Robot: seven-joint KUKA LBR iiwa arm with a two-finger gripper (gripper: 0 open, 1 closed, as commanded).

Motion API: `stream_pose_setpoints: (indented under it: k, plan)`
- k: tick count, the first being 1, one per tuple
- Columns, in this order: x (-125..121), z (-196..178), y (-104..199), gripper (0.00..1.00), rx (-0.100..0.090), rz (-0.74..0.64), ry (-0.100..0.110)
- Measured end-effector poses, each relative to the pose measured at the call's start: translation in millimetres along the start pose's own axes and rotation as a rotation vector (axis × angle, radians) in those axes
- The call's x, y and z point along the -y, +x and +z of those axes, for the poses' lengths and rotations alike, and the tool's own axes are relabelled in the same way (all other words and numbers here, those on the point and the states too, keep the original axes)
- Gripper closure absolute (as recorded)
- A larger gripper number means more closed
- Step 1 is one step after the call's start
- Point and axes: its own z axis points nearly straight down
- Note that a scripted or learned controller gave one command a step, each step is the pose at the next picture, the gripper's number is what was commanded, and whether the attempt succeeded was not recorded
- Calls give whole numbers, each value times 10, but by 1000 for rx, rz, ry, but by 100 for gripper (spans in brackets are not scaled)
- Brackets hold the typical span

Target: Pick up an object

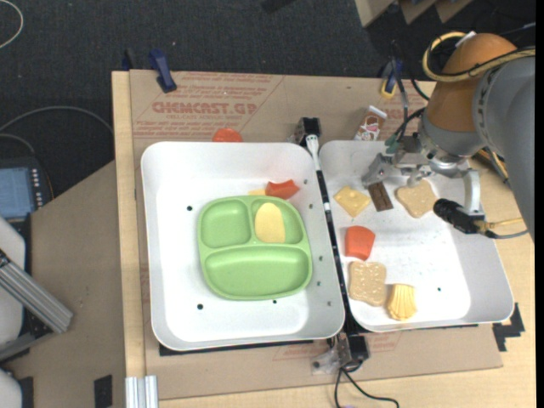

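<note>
- the left bin (170,253) bears a green divided tray (252,250) at its middle, with a pale yellow piece (270,223) lying in the tray's upper right compartment.
- an orange-red piece (282,189) lies just above the tray's upper right corner, on the bin floor.
- a small orange disc (227,135) sits on the cardboard just beyond the left bin's far rim.
- the right bin (463,279) holds, along its left side, a yellow wedge (351,201), a red block (359,242) below it, a tan cracker (367,282) lower still, and a yellow shell-shaped piece (401,301) touching the cracker's right side.
- the gripper (382,195) hangs over the upper part of the right bin, its dark tip just right of the yellow wedge; i cannot tell how its fingers stand.
- a tan toast-like slice (416,199) lies just right of that tip, close beside it and below the wrist; nothing shows plainly held.
- a small red and white packet (369,127) lies on the cardboard above the right bin.
</note>
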Motion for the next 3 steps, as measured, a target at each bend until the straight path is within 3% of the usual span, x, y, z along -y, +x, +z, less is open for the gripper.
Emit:
stream_pose_setpoints:
  k: [1,2,3]
  plan:
    - [245,113,-131,0,-3,3,6]
    - [220,-20,-140,100,1,2,-1]
    - [225,-9,-139,0,0,3,1]
